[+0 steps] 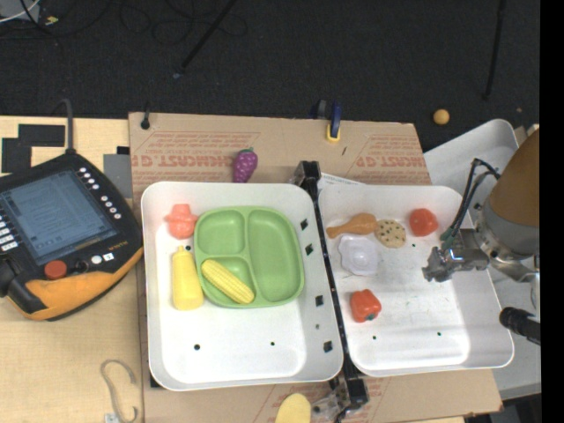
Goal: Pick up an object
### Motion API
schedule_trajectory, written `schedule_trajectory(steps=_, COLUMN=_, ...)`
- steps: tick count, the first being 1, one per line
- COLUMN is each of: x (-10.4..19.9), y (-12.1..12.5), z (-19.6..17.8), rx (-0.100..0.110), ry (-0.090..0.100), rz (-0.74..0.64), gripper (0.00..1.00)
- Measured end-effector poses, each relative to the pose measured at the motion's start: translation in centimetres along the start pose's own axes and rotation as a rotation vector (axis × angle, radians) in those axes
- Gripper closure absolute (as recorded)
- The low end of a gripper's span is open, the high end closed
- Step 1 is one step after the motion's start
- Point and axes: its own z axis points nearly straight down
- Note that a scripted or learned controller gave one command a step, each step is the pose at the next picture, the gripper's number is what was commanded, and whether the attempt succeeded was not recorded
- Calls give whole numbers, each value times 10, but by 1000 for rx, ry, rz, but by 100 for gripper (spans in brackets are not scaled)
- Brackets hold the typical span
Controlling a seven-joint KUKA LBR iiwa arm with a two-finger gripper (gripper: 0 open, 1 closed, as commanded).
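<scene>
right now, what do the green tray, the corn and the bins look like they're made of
Green tray: moulded plastic, it seems, with a smooth, even colour and three pressed compartments. Corn: probably toy plastic, uniform yellow with a slight sheen, lying in the tray's lower-left compartment. Bins: white, thin-walled, likely plastic, with rounded corners; the surface looks matte.

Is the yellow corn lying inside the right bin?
No, the corn lies on the green tray in the left bin.
</scene>
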Motion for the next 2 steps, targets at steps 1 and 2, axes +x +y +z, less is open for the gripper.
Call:
schedule_trajectory(steps=1, x=-1, y=1, z=-45, rx=0, ry=0, rz=0, gripper=100)
schedule_trajectory(steps=2, x=49, y=-8, z=-54, rx=5, ry=3, rz=-3, gripper=100)
